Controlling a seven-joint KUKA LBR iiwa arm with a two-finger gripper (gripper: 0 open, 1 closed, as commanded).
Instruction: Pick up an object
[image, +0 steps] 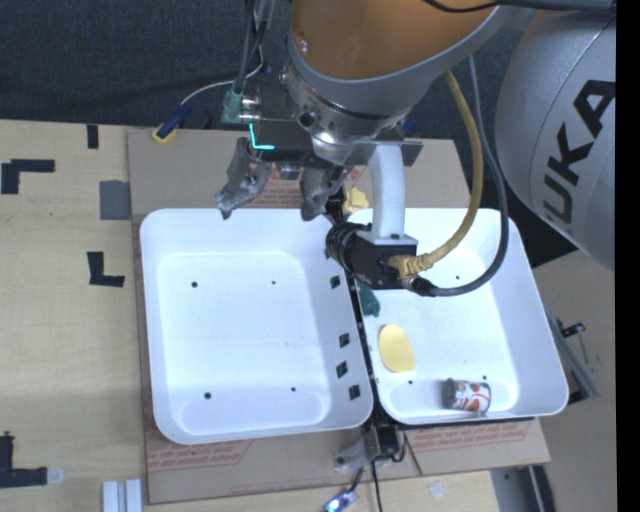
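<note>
My gripper (275, 196) hangs over the back rim of the left bin (160, 300), its two fingers (234, 192) spread wide apart and open, with only brown cardboard showing between them. In the right bin (520, 300) lie a flat yellow piece (396, 349), a small red-and-white can (467, 395) on its side near the front, and a teal object (369, 299) by the dividing wall. A bit of another yellow thing (356, 198) peeks out behind the wrist. All of these lie well to the right of the gripper and nearer the front.
A black camera block (372, 256) on a white bracket, with a yellow cable (470, 215), hangs from the wrist over the wall between the bins. The large grey arm (570, 120) covers the upper right. Both bins rest on a cardboard sheet (180, 170).
</note>
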